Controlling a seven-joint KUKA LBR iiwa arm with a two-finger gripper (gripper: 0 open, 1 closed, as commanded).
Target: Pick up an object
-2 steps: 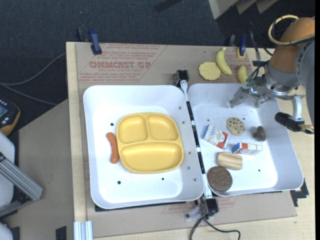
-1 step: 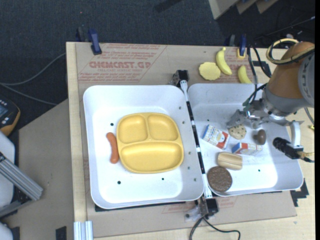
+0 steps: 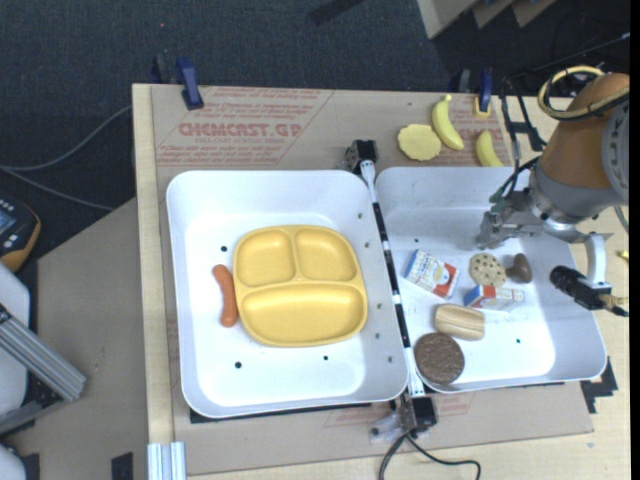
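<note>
The left bin [image 3: 190, 298] holds a yellow tray [image 3: 298, 285] with bare floor all round it and a sausage [image 3: 226, 295] at the tray's 9 o'clock. In the right bin [image 3: 570, 353], a carton [image 3: 430, 272], bun [image 3: 459, 320] and patty [image 3: 439, 358] crowd the left half; the cookie [image 3: 486, 266] lies mid-bin. The gripper [image 3: 492, 230] hangs at the cookie's 12 o'clock; whether its claw is apart or together I cannot tell. Bananas [image 3: 448, 123] rest on the board [image 3: 250, 128] behind.

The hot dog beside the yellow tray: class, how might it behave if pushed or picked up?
The hot dog looks long and rounded, so it would probably roll sideways if nudged. Its smooth surface may slip from a pinch. Lying against the yellow tray, it leaves little room on that side.
</note>
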